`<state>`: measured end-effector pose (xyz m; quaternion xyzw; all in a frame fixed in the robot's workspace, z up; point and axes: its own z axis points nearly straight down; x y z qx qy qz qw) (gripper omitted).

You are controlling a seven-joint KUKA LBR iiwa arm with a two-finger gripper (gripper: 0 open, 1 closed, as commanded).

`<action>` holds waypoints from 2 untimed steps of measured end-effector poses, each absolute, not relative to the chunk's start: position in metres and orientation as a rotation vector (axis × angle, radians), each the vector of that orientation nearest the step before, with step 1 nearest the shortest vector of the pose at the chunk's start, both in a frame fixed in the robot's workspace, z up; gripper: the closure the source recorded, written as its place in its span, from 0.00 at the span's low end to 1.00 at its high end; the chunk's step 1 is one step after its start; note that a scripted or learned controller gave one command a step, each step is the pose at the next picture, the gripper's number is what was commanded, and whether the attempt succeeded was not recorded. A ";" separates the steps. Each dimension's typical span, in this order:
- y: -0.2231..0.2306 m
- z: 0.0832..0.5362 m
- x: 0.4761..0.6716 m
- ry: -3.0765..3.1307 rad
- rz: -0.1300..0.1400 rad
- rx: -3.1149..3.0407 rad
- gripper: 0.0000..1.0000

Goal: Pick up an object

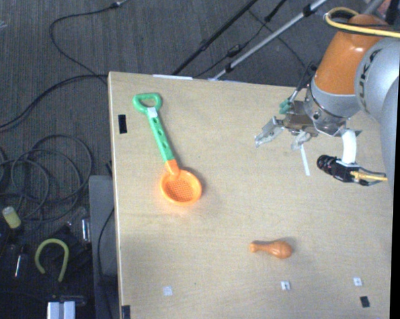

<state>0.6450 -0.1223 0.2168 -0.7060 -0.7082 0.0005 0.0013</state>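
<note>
Scoop [164, 147] left on bench [238, 203]; drumstick toy [273, 248] right, nearer front.

**Two Objects Laid Flat on the Desk**

A spoon [162, 142] with a green handle and a round orange perforated bowl is seen lying flat on the left part of the desk [251, 204]. Its looped handle end is pointed toward the far edge. A small orange drumstick [273, 248] is laid on its side well apart, nearer the front.
</note>
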 end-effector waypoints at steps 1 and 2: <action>-0.187 0.213 0.668 -2.312 0.006 -2.131 0.00; -0.224 0.214 0.668 -2.343 0.006 -2.097 0.00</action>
